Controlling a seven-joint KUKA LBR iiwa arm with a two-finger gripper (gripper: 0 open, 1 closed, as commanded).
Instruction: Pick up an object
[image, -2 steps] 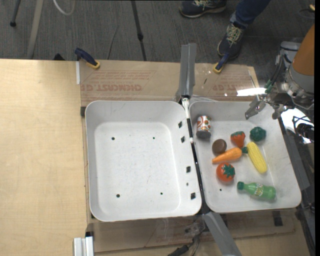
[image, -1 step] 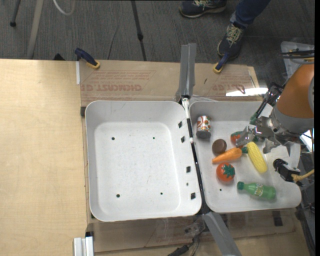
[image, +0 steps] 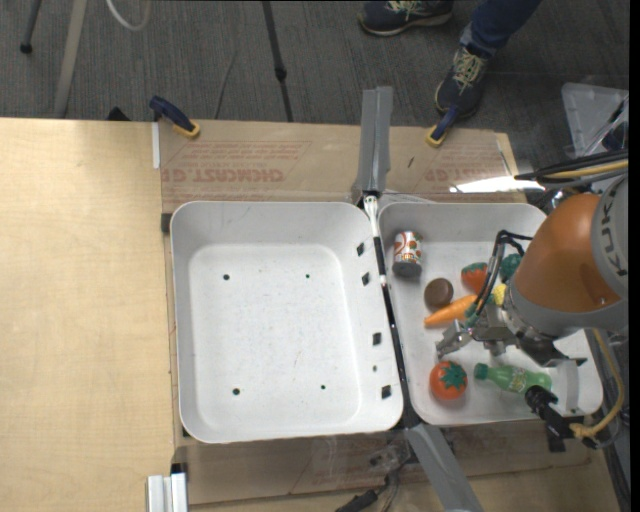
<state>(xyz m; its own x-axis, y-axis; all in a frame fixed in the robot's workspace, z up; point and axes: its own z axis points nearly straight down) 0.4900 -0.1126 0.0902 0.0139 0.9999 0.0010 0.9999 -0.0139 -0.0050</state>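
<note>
Carrot (image: 449, 312) beside claw (image: 468, 336) (cardboard (image: 262, 165) print mirrored).

Left bin (image: 200, 300) is sitting wide open for access; right bin (image: 420, 405) is crowding up: can (image: 406, 252), carrot (image: 450, 312), tomato (image: 448, 381), green bottle (image: 512, 378) blocking approach.

Mirrored red lettering is printed on the flat brown cardboard sheet (image: 250, 160) behind the bins — "CHEMCENT" can roughly be made out — nothing else is legible.
</note>
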